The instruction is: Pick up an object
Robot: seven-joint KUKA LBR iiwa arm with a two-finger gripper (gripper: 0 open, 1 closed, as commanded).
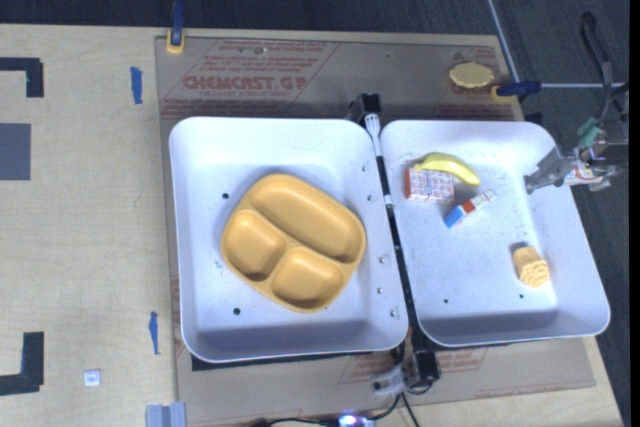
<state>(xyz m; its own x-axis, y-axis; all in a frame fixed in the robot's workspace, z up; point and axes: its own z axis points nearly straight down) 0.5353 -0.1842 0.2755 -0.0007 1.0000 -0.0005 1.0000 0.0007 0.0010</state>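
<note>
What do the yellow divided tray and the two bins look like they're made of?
Divided tray: probably moulded plastic, matte mustard yellow with soft rounded compartments. Left bin and right bin: likely thin formed plastic, white and slightly glossy, with rounded corners and faint sheen; could be enamelled metal.

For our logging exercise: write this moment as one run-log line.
stage: approach | gripper: over right bin's far right rim, nothing visibly held | right bin: banana, small box, marker, yellow block | left bin: yellow tray

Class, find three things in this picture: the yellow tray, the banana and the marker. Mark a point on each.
Tray (pixel 292 241), camera view: the ridge between its compartments.
Banana (pixel 450 166), camera view: the middle of its curved top.
Marker (pixel 467 207), camera view: the middle of its barrel.
</note>
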